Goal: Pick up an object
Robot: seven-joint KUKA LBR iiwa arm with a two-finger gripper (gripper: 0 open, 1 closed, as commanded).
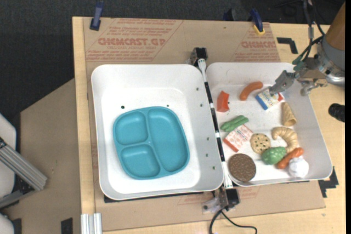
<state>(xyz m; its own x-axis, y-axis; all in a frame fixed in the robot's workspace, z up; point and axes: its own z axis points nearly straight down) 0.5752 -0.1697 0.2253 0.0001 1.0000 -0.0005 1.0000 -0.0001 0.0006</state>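
Since the toy foods lie crowded in the right bin (321, 140), I see the gripper (281, 85) lowered at the frame's right side, just above a small blue and white carton (269, 100) beside the orange sausage (251, 90). I judge the carton is the target. Whether the fingers are open or closed I cannot tell; nothing sits visibly between them. The teal plate (151, 141) fills the left bin (104, 90).

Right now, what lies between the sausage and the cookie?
In the camera view, the green bean pod and the red-and-white packet lie between the sausage and the cookie.
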